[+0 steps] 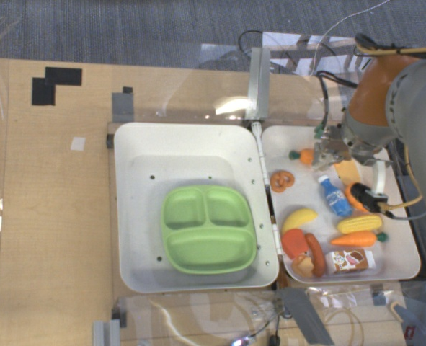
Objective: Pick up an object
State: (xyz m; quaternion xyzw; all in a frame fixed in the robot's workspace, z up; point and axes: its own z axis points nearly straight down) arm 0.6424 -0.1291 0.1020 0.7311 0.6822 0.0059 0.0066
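Blue bottle (334,196) – cap up-left, base down-right – beside end effector (331,152), grip unclear.

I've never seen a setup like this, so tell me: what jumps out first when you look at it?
The bright green divided plate lies alone in the left white bin. The right bin is crowded with toy food: a blue bottle, a yellow lemon, a carrot. The grey arm with its orange band reaches in from the right over that bin's far corner.

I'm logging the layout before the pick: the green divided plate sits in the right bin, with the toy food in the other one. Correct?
Not quite. The camera view shows the green divided plate in the left bin; the toy food, such as the blue bottle, lies in the right bin.
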